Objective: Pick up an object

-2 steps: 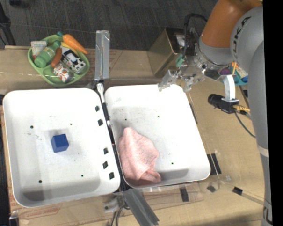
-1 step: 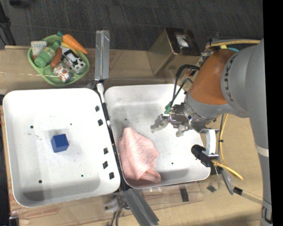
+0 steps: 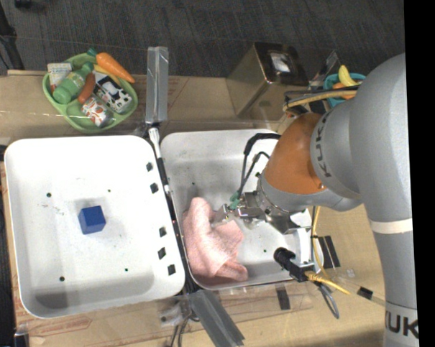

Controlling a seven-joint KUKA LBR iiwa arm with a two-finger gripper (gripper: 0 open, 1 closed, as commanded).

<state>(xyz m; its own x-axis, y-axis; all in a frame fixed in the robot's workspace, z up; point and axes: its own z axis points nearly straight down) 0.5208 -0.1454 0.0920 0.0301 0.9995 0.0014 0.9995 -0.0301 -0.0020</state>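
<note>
Dark grey carpet floor (image 3: 197, 26); wooden bench (image 3: 192, 87); cardboard box (image 3: 260, 77) behind

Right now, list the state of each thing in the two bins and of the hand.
Small blue cube: lying alone in the left white bin, untouched.
Crumpled pink cloth: lying in a heap in the right white bin, against its left wall.
Hand: low at the cloth's right edge; grip unclear.

The arm (image 3: 359, 127) bears the lettering "KUKA" on its orange band (image 3: 297, 158). The letters "UK" appear on the arm's grey housing at the lower right.
</note>
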